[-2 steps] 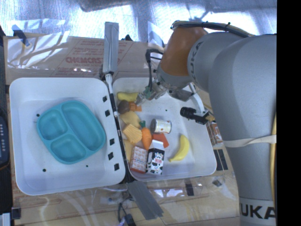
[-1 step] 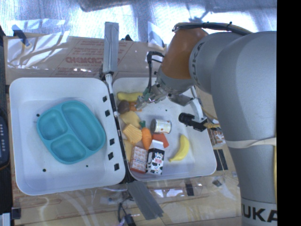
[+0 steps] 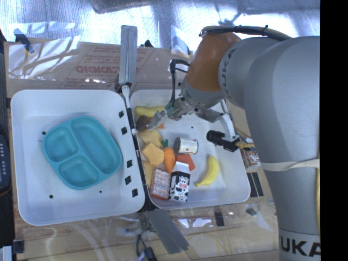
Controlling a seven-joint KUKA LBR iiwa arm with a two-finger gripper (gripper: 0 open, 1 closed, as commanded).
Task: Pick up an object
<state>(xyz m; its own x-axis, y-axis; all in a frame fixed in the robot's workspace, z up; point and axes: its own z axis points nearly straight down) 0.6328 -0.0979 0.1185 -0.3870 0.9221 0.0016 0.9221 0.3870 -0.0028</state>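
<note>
Reaching in from the right, gripper [image 3: 163,115] low over the far left corner of the right bin [image 3: 239,185], fingers [image 3: 155,121] slightly parted above a yellow piece [image 3: 148,111] and a dark round thing [image 3: 142,123]; possibly touching, nothing clearly held (too small to tell). Nearer: carrot [image 3: 169,159], small can [image 3: 186,145], banana [image 3: 209,172], cow-print carton [image 3: 180,186]. Left bin [image 3: 30,107]: blue divided plate [image 3: 81,151]
</note>
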